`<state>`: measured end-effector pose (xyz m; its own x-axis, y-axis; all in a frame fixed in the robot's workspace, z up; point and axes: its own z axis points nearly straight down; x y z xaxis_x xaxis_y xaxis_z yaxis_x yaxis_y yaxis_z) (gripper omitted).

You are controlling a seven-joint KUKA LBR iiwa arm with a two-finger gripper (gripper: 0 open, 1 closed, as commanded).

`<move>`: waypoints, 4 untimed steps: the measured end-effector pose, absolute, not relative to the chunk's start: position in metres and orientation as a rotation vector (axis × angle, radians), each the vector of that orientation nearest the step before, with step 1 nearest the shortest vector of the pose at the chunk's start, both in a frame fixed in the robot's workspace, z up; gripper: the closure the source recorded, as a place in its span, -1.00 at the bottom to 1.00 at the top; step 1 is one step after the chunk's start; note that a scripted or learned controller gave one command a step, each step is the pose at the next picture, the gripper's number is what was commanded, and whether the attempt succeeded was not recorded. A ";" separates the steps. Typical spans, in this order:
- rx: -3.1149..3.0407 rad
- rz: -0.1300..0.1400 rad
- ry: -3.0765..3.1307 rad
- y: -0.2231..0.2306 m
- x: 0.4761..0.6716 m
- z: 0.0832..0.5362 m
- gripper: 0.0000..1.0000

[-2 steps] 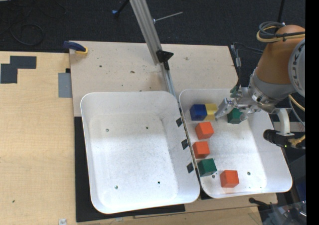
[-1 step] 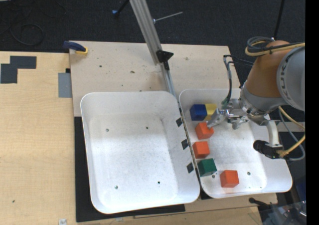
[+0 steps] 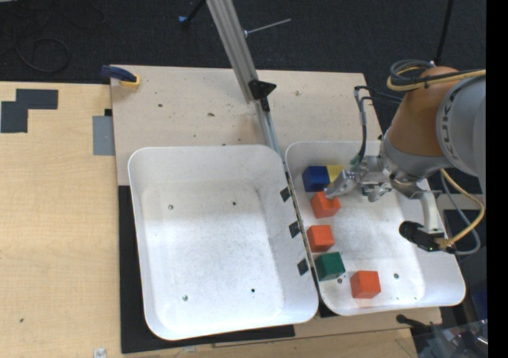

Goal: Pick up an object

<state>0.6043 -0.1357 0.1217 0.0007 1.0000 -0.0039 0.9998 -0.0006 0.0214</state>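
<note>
Two shallow white bins sat side by side on the bench: the left bin (image 3: 151, 190) took up the lower centre of the frame, the right bin (image 3: 444, 285) the lower right. Black clips lined the seam between them.

Right bin contents, top to bottom along its left side: a blue block (image 3: 315, 177) with a yellow block (image 3: 335, 171) touching its right side; an orange block (image 3: 324, 205) just below the blue one; a second orange block (image 3: 320, 236) below that; a green block (image 3: 329, 266) near the dividing wall; a third orange block (image 3: 365, 283) to the lower right of the green, apart from it.

The arm (image 3: 444, 130), grey with an orange band, came in from the right edge at mid-height. The gripper (image 3: 346, 182) hung over the upper part of the right bin, its metal tip directly above and at the upper right corner of the top orange block, close beside the yellow block. Finger state: cannot tell from this view; the fingers blurred together against the white bin. No block was seen between them. Contact with the orange block could not be confirmed either.

A slanted aluminium bar (image 3: 234, 39) ran from the upper centre down toward the bins. A blue-and-yellow clamp (image 3: 121, 75) sat at the upper left corner of the board.
</note>
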 end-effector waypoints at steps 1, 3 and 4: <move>2.220 0.021 2.202 -0.136 0.604 0.129 1.00; 2.216 0.003 2.222 -0.139 0.611 0.241 1.00; 2.217 0.002 2.223 -0.140 0.612 0.275 1.00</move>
